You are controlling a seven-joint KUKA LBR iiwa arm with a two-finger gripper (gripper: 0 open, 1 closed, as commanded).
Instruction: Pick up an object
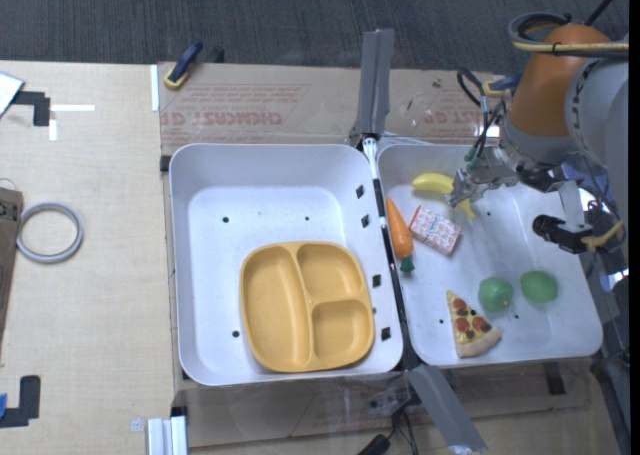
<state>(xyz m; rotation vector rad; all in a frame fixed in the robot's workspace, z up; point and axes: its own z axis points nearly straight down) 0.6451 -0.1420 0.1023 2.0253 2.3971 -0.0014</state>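
While the arm (560,103) reaches in from the right, its gripper (468,193) sits low over the upper part of the right bin (560,343), just beside the banana's right end. Whether it touches the banana (432,183) cannot be told. At this size and angle I cannot tell whether the tool is spread or closed, and nothing can be made out within it.

Right bin contents: banana near the top wall, lying roughly flat; carrot (399,230) against the left wall, tip pointing up, green end down; a small pink-and-white box (435,229) just right of the carrot, tilted; pizza slice (470,324) toward the bottom; two green round items, one (495,293) just above the pizza and the other (539,287) near it to the right, apart from each other.

Left bin (200,193) holds a yellow divided plate (305,305) with three compartments, set toward the bottom right.

On the bench left of the bins lies a tape roll (46,232). A blue-and-yellow clamp (184,64) lies at the top edge of the bench.
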